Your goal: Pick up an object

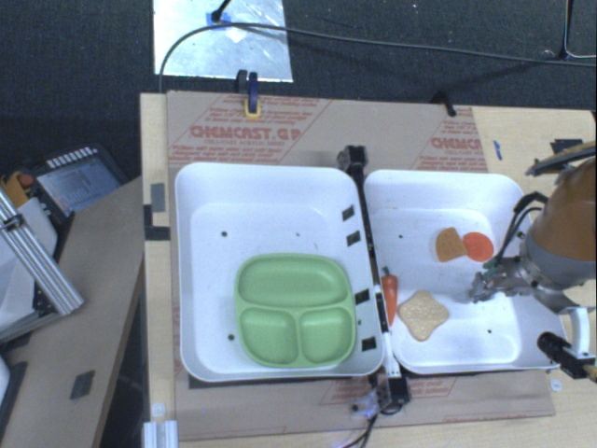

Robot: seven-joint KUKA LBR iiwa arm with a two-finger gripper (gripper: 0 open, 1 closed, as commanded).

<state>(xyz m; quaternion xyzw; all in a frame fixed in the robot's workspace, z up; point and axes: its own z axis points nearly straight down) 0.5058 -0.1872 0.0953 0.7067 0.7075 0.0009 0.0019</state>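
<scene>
The right bin [420,189] holds a tan, bread-like slice [423,315] near its front left. A small brown piece [451,245] touches a red-orange round piece [478,246] near the middle. A red-orange carrot-shaped item [390,296] lies along the bin's left wall. My gripper [481,286] reaches in from the right and sits low over the bin floor, just below the red round piece and to the right of the tan slice. Nothing shows between its fingers.
The left bin [215,194] holds a green divided plate [292,308] at its front. A black divider strip [364,241] runs between the bins. The arm's orange band [574,217] fills the right side. Cardboard [308,129] lies under both bins.
</scene>
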